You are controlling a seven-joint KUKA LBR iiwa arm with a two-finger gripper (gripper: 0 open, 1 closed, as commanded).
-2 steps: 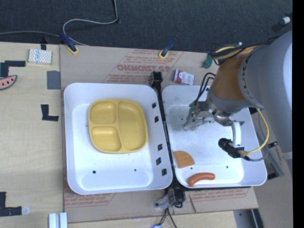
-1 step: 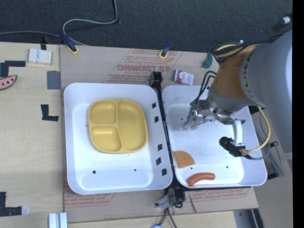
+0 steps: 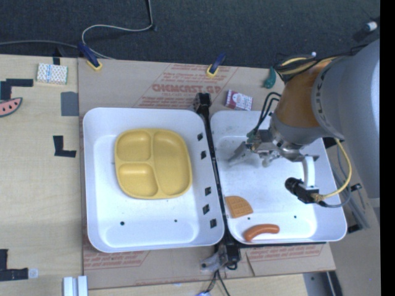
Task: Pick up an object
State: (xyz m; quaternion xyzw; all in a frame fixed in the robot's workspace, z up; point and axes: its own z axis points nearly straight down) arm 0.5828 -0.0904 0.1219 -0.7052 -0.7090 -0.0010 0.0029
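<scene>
The end effector (image 3: 256, 153) hangs over the right bin (image 3: 321, 230); I cannot tell its state. The sausage (image 3: 261, 231) and orange piece (image 3: 238, 206) (both untouched) lie near the front wall.

My arm (image 3: 352, 97) is smooth grey casing with a satin sheen, banded in glossy orange (image 3: 299, 100). Both white bins (image 3: 99, 165) look like smooth, slightly shiny plastic. The yellow divided plate (image 3: 153, 163) is matt plastic. The desk (image 3: 37, 190) shows pale wood grain, overlaid with matt brown printed cardboard (image 3: 179, 85). Behind it lies dark, rough-looking carpet (image 3: 247, 11).
</scene>
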